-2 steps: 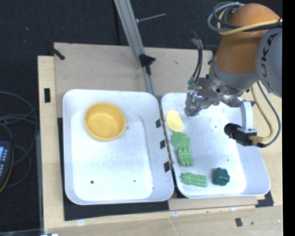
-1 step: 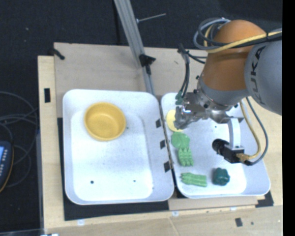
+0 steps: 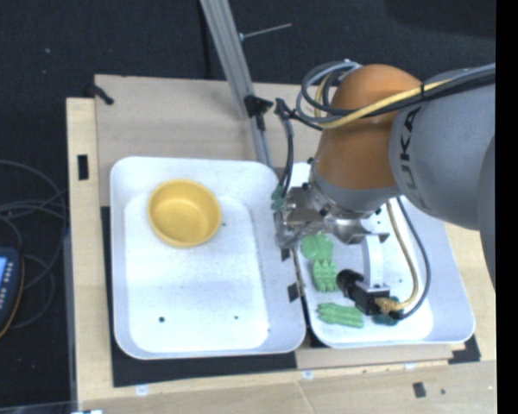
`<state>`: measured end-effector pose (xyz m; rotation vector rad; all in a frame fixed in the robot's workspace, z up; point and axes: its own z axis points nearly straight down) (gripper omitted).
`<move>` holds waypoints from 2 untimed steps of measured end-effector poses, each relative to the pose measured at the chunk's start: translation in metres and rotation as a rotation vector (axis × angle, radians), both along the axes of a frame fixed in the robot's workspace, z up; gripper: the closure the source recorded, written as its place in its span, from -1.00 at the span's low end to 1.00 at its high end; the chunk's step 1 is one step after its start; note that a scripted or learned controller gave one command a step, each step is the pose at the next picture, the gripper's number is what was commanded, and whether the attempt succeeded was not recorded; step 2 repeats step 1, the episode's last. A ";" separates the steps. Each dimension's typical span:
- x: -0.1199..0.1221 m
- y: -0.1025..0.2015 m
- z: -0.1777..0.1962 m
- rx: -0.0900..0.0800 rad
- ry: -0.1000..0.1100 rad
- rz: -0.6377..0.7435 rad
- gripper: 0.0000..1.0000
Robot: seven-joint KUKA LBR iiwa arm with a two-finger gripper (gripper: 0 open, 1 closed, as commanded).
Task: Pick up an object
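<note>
— Where's your tool [image 3: 295, 231] now?
— Low over the right bin [image 3: 453, 317], at its left wall, under the orange band. You can't tell from here how it's set.
— And the things to pick?
— Green blocks [image 3: 319, 261] lie just beside it in that bin, another green piece [image 3: 340, 315] nearer the front. Your yellow bowl [image 3: 185, 213] sits in the left bin [image 3: 198, 317].

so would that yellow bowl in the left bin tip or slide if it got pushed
The yellow bowl sits upright, low and wide, so it would probably slide rather than tip. It looks like thin plastic, likely light. The left bin floor looks smooth, so it may skate easily.
</note>
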<state>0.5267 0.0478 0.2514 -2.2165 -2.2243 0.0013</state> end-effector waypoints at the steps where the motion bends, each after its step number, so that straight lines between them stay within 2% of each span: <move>1: -0.022 0.040 0.001 0.001 -0.002 -0.001 1.00; 2: -0.022 0.040 0.001 0.001 -0.002 -0.001 1.00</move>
